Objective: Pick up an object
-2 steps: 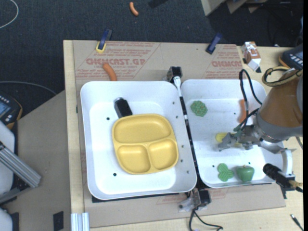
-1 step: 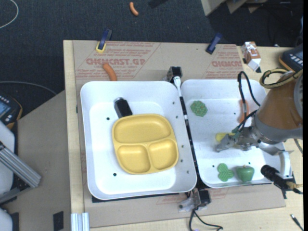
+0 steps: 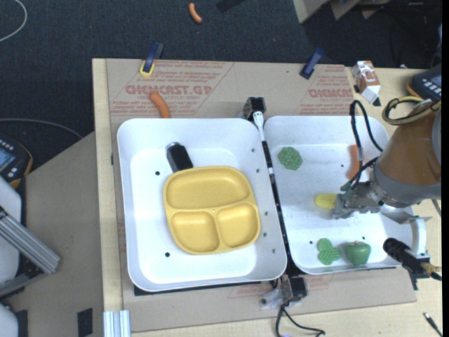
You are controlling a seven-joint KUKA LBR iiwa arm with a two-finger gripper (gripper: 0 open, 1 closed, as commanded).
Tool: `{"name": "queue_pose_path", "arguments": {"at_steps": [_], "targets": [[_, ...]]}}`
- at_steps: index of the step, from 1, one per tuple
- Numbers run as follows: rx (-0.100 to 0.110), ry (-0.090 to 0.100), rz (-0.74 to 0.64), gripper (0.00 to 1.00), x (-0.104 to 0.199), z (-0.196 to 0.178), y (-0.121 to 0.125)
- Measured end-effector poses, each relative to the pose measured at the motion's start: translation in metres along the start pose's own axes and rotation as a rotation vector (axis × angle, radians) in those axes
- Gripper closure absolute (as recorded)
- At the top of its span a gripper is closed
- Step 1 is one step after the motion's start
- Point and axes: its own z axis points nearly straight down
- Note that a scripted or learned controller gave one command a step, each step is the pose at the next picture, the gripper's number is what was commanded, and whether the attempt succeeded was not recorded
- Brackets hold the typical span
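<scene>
The end effector [image 3: 344, 208] is seen at centre right beside a small yellow object [image 3: 325, 201]; its grip state cannot be told. The piece is judged light, smooth and slippery, best taken across its middle.

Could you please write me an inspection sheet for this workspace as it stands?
Surface: cardboard-topped bench bearing left bin and right bin.
Job's things: yellow divided plate and black object in left bin; green pieces and yellow piece in right bin.
Clutter: orange piece on bench.
End effector: low beside yellow piece.
Cables: black cable along arm.
Surroundings: dark carpet.
</scene>
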Motion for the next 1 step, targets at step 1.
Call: {"name": "queue_pose_path", "arguments": {"at_steps": [1], "targets": [[-0.007,-0.004,-0.002,1.00,-0.0068,-0.0472,0.0071]]}}
